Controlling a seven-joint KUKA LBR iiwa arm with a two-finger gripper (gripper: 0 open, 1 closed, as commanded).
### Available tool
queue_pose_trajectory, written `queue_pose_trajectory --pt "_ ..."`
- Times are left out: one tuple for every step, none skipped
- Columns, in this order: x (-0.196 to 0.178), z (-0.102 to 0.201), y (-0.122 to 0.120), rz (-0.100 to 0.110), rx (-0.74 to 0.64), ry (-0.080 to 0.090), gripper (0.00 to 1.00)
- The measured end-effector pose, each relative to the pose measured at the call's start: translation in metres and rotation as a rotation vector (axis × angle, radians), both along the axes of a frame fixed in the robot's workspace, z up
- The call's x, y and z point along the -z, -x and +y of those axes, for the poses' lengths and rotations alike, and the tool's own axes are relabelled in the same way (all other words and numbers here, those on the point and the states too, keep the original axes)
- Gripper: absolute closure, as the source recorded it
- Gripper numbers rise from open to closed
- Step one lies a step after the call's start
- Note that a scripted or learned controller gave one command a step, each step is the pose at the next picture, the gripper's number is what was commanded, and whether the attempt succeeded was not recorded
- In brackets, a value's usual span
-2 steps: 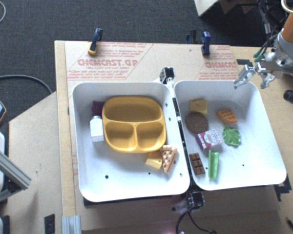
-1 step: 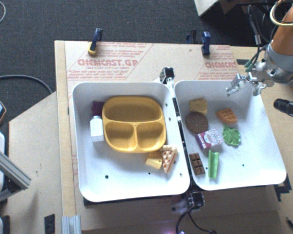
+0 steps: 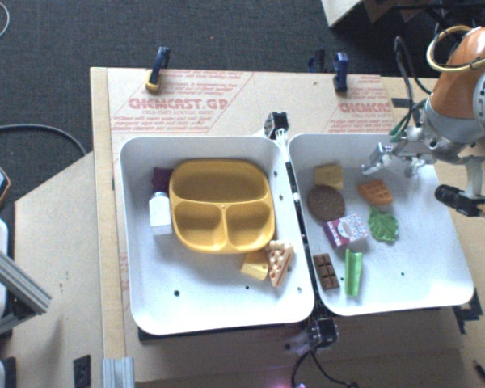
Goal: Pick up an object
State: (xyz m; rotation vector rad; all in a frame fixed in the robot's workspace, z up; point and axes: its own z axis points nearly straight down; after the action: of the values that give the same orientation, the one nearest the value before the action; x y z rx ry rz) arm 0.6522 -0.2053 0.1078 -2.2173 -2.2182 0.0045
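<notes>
In the camera view, the counter (image 3: 105, 217) carries a brown cardboard sheet (image 3: 226, 95). On it red printed letters read about "CHEMCAST GP" at the left; the same print repeats at the right but there it is partly covered. Blue clamps (image 3: 158, 67) hold the sheet at its far edge.

Two white bins stand side by side on the sheet. The left bin (image 3: 137, 289) holds a yellow divided tray (image 3: 221, 204) with three compartments. Just beside the tray's left side stands a small white bottle (image 3: 160, 213), and a dark purple item (image 3: 162, 176) lies behind it. Near the tray's front right corner lie a small yellow block (image 3: 254, 270) and a toy pizza slice (image 3: 280, 263), touching each other.

The right bin (image 3: 436, 281) holds the small things for picking. A tan cube (image 3: 329, 175) lies at the far side, with a round brown patty (image 3: 326, 203) just in front of it. An orange waffle-like piece (image 3: 375, 191) lies to the right of them. A pink small box (image 3: 347, 232) has a label, but the writing is too small to read. A green leaf (image 3: 383, 225) touches it at the right. A brown chocolate bar (image 3: 326, 271) and a green stick (image 3: 353, 272) lie near the front wall.

The gripper (image 3: 380, 158) hangs over the far part of the right bin, above the orange waffle-like piece. Its jaws are narrow, and nothing is seen between them.
</notes>
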Motion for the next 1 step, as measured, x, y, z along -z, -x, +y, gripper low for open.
queue_pose_trajectory --pt "0.0246 0.0012 0.0002 -0.001 -0.002 0.001 0.00"
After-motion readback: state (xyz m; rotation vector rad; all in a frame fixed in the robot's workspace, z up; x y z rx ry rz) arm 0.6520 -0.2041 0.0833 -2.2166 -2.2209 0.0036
